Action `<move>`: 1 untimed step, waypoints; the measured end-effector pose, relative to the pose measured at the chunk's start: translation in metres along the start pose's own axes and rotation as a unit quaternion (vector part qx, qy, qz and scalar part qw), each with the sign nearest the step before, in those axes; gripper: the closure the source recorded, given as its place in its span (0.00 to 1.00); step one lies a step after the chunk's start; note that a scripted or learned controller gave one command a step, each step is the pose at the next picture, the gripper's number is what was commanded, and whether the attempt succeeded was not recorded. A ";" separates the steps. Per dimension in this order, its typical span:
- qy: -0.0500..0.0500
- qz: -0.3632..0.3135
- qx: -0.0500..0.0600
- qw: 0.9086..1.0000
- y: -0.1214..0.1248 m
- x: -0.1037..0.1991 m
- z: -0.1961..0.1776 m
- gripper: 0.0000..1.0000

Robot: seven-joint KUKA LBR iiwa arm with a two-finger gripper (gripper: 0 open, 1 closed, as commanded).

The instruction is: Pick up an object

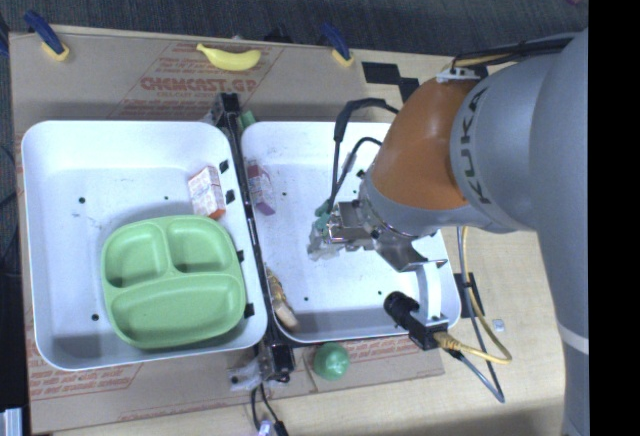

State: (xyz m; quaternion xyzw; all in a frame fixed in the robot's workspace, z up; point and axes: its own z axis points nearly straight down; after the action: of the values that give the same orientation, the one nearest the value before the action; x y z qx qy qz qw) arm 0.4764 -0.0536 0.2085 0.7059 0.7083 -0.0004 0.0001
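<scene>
While the metal two-finger gripper (328,236) hung low inside the right-hand shallow white bin (300,146), finger spread could not be told. A small pinkish packet (259,186) lay near that bin's left wall, well apart from the gripper. A sound grasp required centring over it before descending.

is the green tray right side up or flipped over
Right side up: the green tray in the left bin shows its three recessed compartments facing up.

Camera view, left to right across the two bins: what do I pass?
Green tray → small carton → wrapped packet at the right bin's left wall → tool → orange band.
</scene>
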 end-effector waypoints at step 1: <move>0.000 0.000 0.000 1.000 0.000 0.001 0.000 0.00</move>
State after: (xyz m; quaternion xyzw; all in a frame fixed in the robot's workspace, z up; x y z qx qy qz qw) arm 0.4764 -0.0530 0.2085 0.7057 0.7086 -0.0003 -0.0001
